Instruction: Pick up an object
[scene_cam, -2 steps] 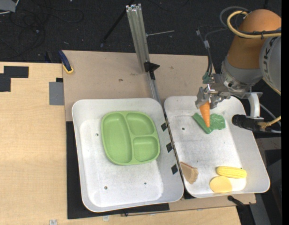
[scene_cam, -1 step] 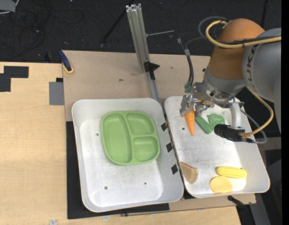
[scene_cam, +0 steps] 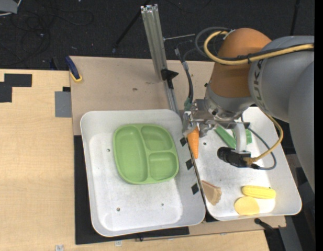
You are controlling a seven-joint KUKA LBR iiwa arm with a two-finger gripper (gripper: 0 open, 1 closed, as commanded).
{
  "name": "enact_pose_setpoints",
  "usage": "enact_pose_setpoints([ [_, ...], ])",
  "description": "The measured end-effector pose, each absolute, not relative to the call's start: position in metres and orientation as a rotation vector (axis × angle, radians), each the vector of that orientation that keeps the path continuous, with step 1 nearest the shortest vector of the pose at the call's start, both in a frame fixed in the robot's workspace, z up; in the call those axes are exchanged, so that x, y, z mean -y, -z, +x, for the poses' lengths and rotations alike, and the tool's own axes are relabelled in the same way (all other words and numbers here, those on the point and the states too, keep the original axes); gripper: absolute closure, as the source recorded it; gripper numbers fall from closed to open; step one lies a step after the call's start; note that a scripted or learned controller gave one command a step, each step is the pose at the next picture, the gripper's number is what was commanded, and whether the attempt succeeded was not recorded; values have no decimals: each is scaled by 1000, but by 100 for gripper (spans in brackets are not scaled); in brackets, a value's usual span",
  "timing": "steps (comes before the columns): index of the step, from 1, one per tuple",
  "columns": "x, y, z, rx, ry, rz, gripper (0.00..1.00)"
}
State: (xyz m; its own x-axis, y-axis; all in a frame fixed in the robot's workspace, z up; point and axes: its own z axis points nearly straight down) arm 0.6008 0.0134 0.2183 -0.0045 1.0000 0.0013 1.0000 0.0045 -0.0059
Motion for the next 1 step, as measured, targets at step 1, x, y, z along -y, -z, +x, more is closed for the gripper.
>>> enact_pose_setpoints([
  [1, -57, -213, 585, 2221, -6, -2216, 100],
])
